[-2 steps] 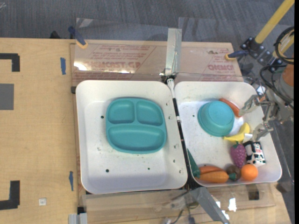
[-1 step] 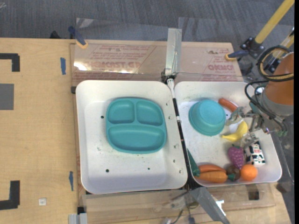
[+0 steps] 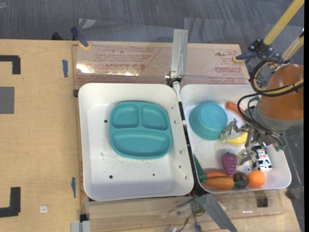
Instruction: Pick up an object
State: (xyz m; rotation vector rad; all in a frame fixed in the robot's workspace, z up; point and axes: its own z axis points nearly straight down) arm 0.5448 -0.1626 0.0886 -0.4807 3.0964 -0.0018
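Observation:
My gripper [image 3: 239, 142] is down in the right bin [image 3: 285, 178], below the orange wrist band. It is open, one finger on each side of a yellow toy piece [image 3: 237, 139] that lies on the bin floor. Just left of it sits a teal bowl [image 3: 208, 120]. A purple grape bunch [image 3: 229, 163] lies in front of the gripper. Along the bin's front are a carrot [image 3: 218, 179], a small brown piece [image 3: 240, 179] and an orange ball [image 3: 257, 178]. A black-and-white toy [image 3: 262, 159] lies to the right, and an orange piece [image 3: 233, 108] sits behind the bowl.
The left bin [image 3: 91, 129] holds a teal divided plate [image 3: 140, 129]. A metal divider [image 3: 178, 57] runs between the bins at the back. Cables and yellow rods [image 3: 285, 18] hang at the upper right. Brown board [image 3: 34, 129] covers the bench to the left.

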